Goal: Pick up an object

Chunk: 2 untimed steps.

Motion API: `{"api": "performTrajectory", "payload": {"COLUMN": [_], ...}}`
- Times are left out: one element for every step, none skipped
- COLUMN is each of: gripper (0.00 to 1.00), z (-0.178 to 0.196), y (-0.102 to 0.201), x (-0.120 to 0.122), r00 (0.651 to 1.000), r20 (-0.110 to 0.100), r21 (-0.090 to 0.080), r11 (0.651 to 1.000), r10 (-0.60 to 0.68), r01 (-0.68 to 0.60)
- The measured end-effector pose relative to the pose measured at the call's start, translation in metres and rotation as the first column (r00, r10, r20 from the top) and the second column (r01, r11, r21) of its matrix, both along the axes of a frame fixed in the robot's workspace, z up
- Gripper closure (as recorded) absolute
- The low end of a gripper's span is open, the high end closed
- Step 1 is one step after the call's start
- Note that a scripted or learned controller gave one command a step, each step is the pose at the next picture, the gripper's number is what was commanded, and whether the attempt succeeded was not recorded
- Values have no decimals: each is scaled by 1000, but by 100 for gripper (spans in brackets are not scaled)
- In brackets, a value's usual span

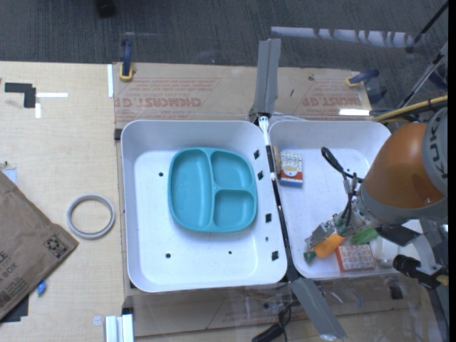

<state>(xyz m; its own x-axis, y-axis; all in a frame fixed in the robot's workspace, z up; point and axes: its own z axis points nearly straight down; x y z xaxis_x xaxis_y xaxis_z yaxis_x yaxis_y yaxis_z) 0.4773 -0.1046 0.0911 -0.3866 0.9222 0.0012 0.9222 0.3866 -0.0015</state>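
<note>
Gripper (340,228), finger state indiscernible, low over the right bin (313,191) front clutter, where the likeliest target, an orange piece (326,246) touching a green one (363,234), looks light, rigid and smooth: grasp across its narrow sides.

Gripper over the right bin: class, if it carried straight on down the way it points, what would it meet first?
Most likely the orange object, lying among the clutter right under the gripper in the right bin. Depth is hard to judge from this slanted view, so the neighbouring green object is possible too.
</note>
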Motion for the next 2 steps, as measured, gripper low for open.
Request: {"api": "performTrajectory", "payload": {"gripper": [100, 0], "z": [9, 9], "y": [-1, -1], "x": [1, 1], "r00": [1000, 1000], "r20": [2, 2], "r21": [-1, -1], "r11": [1000, 1000], "r10": [-3, -4], "r01": [3, 4]}}
